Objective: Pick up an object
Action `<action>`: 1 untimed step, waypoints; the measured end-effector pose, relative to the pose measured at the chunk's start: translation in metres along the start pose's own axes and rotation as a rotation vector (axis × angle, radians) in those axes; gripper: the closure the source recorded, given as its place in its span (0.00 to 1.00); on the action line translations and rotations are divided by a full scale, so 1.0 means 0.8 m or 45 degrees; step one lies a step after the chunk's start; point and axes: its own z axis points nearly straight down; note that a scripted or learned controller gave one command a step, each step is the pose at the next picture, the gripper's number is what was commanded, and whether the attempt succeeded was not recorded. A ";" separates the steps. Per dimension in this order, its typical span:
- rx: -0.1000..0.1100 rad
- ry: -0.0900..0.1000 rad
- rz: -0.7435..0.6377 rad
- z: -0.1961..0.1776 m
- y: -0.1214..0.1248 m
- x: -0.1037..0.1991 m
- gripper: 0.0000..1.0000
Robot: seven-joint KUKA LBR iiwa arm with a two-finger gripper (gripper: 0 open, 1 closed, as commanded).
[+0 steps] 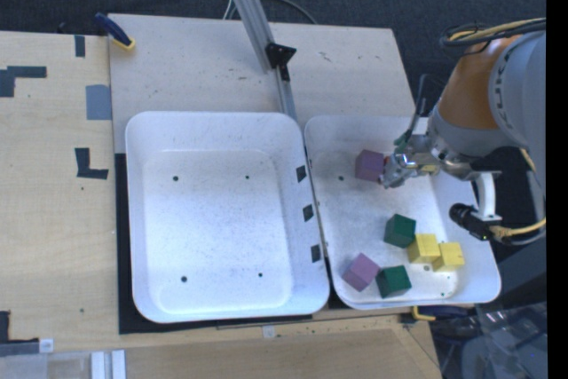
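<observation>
Gripper [392,177]: lowered into the right bin [333,138]; finger state cannot be told. A purple block [369,165] is seen just to its left, seemingly touching. Two green blocks [400,231], two yellow blocks [427,248] and another purple block [361,271] are listed nearer the camera.

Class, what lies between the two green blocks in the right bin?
Bare bin floor lies between the upper green block and lower green block, seen in the camera view.

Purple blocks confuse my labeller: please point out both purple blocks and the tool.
Upper purple block [369,165], camera view, top face.
Lower purple block [361,271], camera view, top face.
Tool [396,174], camera view, at its tip beside the upper purple block.
</observation>
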 end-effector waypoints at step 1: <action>-0.006 -0.005 0.007 -0.096 -0.009 -0.053 1.00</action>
